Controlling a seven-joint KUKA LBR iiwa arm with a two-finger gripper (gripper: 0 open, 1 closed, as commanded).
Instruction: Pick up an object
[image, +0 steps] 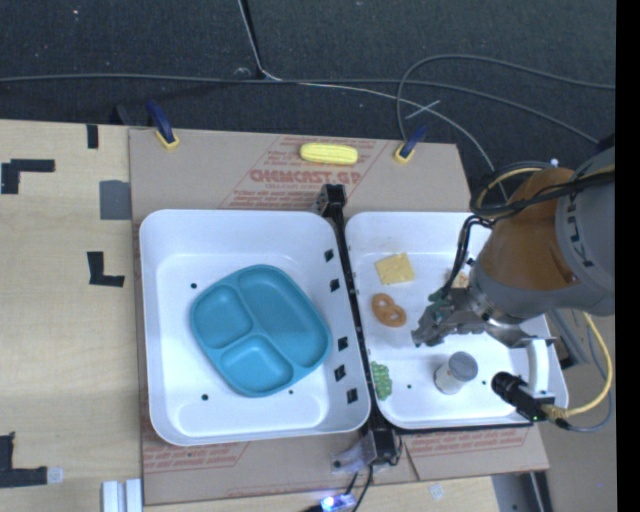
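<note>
The bench (60, 330) was pale wood marked with black tape pieces, and a brown cardboard sheet (290, 175) with red print lay on it under the two white bins. Beyond the bench the floor was dark, crossed by thin cables (300, 82). Two blue-and-yellow clamps (163, 128) pinned the cardboard's far edge, and a yellow corn-like toy (328, 154) lay on the cardboard between them, outside both bins.

The left bin (160, 250) held a blue divided plate (260, 328) with three compartments, lying flat near its middle.

The right bin (420, 222) held the smaller things — a yellow square slab (394, 269) toward the far side, a brown pretzel-shaped piece (389, 309) just nearer than it, a small green item (381, 379) against the near-left wall, and a grey cylinder (457, 371) toward the near side.

The arm (540, 250), grey with its orange band, reached in from the right and covered the bin's right part. The gripper (434, 325) hung low over the bin floor, between the pretzel piece and the grey cylinder, close to both. Its dark fingers blurred together, so I could not tell whether they were spread or closed, and nothing was visible between them.
</note>
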